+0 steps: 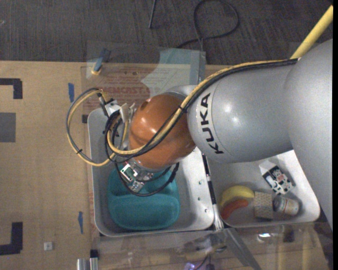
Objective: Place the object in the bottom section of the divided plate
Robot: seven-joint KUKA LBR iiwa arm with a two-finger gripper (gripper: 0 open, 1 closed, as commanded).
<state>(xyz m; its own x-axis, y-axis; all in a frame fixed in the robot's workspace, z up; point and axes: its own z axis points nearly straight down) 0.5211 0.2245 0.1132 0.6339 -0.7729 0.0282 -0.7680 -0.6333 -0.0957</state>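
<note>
Camera view: arm (237,121) over left bin (97,174).
Teal divided plate (142,211) in left bin beneath wrist; gripper state cannot be told. Right bin (248,174): banana (236,193), can (288,205).

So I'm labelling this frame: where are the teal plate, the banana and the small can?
teal plate (145,211): camera view, bare lower section in the left bin.
banana (236,193): camera view, middle of its yellow curve.
small can (288,205): camera view, its side.

floor: dark carpet (79,26) | bench: tan board (42,174) | black cable (211,16)
</note>
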